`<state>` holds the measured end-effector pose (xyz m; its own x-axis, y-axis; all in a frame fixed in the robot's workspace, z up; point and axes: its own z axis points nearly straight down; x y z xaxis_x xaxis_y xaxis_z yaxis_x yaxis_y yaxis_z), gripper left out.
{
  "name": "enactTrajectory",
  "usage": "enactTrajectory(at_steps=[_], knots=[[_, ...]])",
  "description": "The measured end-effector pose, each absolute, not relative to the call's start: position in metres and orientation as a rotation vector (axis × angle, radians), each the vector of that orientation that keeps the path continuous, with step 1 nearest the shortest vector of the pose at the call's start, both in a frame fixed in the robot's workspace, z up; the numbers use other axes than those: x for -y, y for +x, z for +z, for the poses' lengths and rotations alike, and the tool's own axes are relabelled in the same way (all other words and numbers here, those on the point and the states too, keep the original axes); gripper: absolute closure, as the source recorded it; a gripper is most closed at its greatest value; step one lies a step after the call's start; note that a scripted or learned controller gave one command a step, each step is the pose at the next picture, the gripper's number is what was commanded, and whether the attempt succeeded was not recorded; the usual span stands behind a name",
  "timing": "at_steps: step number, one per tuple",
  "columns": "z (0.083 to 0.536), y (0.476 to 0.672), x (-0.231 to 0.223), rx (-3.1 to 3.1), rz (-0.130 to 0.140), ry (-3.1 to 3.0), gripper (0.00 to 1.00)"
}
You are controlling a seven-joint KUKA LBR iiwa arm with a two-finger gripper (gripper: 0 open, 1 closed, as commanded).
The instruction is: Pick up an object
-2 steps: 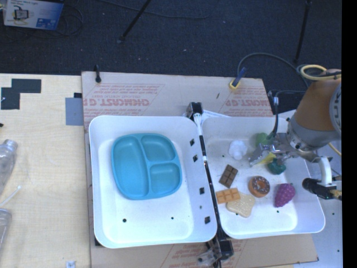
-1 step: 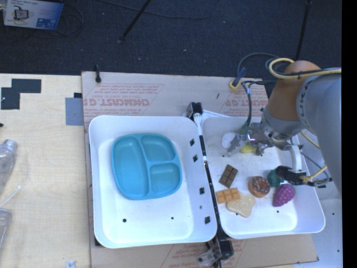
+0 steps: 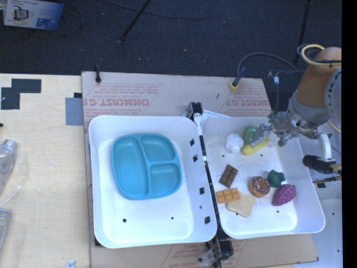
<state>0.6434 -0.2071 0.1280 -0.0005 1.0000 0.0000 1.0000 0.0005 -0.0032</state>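
Fingers (image 3: pixel 266 132) seem parted just above the yellow banana (image 3: pixel 255 146), holding nothing, green toy (image 3: pixel 249 133) beside.

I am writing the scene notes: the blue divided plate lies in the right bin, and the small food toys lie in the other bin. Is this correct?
Not quite. The camera view shows the blue divided plate in the left bin; the small food toys, such as the donut, lie in the right bin.

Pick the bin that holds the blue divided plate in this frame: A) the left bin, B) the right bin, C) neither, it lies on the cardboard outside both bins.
A: the blue divided plate lies flat inside the left bin, while the right bin holds the small toy foods such as the donut and grapes.
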Motion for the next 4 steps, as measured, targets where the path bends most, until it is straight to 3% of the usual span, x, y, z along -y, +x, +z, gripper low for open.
enactTrajectory(at_steps=[1, 2, 3, 4], knots=[[0.088, 0.584, 0.188, 2.218, 0.002, -2.221, 0.0], [0.089, 0.516, 0.187, 2.218, 0.0, -2.221, 0.0], [0.088, 0.582, 0.131, 2.221, -0.001, -2.219, 0.0], [0.089, 0.535, 0.153, 2.219, 0.0, -2.222, 0.0]])
